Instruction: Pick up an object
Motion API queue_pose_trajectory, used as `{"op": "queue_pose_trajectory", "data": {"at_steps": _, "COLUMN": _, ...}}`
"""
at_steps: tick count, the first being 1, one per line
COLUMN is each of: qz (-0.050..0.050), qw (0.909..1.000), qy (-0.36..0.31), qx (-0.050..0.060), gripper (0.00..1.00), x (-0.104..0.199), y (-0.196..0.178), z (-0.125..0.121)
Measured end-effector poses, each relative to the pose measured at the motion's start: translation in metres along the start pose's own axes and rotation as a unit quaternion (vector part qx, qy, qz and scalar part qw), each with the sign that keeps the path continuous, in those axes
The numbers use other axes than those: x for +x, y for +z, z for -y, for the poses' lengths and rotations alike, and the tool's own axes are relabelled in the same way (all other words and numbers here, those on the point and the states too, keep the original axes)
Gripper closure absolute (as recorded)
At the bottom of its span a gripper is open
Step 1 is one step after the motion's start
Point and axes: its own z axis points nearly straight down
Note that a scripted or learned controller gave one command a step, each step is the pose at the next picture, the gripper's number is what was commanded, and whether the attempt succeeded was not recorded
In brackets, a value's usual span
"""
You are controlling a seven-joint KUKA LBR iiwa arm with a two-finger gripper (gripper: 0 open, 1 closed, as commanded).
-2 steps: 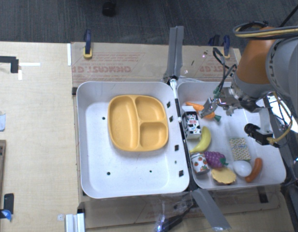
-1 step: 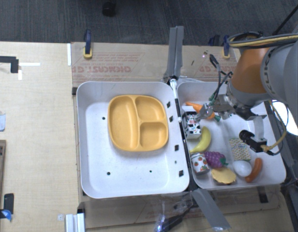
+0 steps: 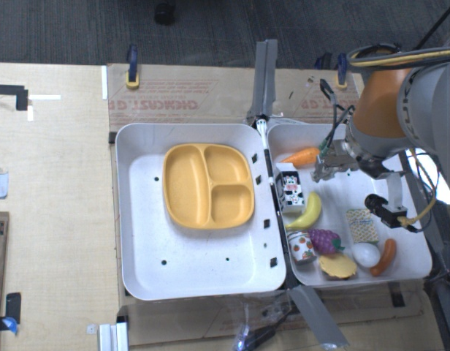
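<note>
Above the right bin [image 3: 422, 265], your gripper [image 3: 329, 168] hangs low at the bin's eleven o'clock corner, just beside the toy carrot [image 3: 299, 156]. How wide it stands cannot be told from this slant, and nothing is seen in its hold.

The carrot, nearest to hand, looks like light, hard plastic: smooth, tapered and apt to roll or squirt free, so you would do best to close across its thick middle. Toward six o'clock lie a small milk carton [image 3: 290, 190], a banana [image 3: 307, 211], purple grapes [image 3: 325, 239], a white egg [image 3: 366, 254] and a sausage [image 3: 384, 257], crowded close together. The egg looks slippery and round, a poor first choice.

The left bin [image 3: 137, 269] carries a yellow divided plate [image 3: 208, 185].
</note>
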Motion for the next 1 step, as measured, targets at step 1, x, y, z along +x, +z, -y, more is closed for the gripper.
{"op": "queue_pose_trajectory", "data": {"at_steps": 1, "qz": 0.000, "qw": 1.0000, "qy": 0.000, "qx": 0.000, "gripper": 0.00, "x": 0.0000, "y": 0.0000, "z": 0.0001}}
